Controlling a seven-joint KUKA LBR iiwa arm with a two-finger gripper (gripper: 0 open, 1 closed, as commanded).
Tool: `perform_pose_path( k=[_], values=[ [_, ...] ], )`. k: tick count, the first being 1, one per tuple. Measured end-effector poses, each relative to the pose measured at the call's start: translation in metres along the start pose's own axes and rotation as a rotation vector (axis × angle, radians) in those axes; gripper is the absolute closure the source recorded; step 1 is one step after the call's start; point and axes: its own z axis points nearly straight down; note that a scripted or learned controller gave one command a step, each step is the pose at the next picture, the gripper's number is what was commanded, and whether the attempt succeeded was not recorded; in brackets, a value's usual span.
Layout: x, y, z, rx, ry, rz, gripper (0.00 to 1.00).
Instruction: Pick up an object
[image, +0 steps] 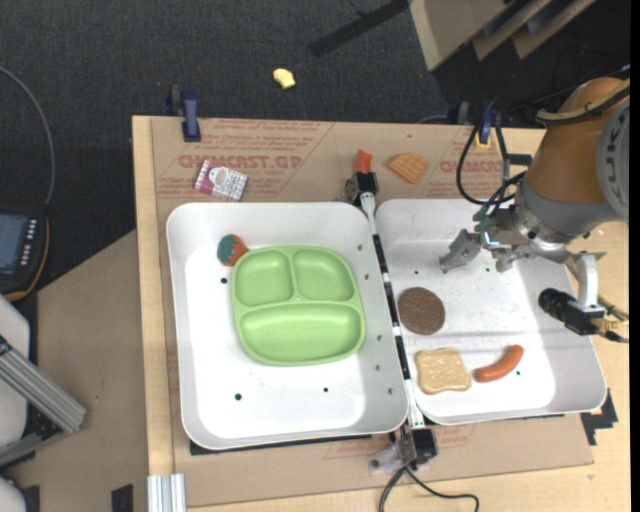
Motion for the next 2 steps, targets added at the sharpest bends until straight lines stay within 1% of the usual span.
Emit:
perform_pose_path(
  k=[1, 2],
  values=[
    [0.032, -0.043, 0.028, 0.013, 0.002, 0.008, 0.00],
    [0.030, -0.024, 0.078, 0.009, 0.001, 0.008, 0.00]
  ],
)
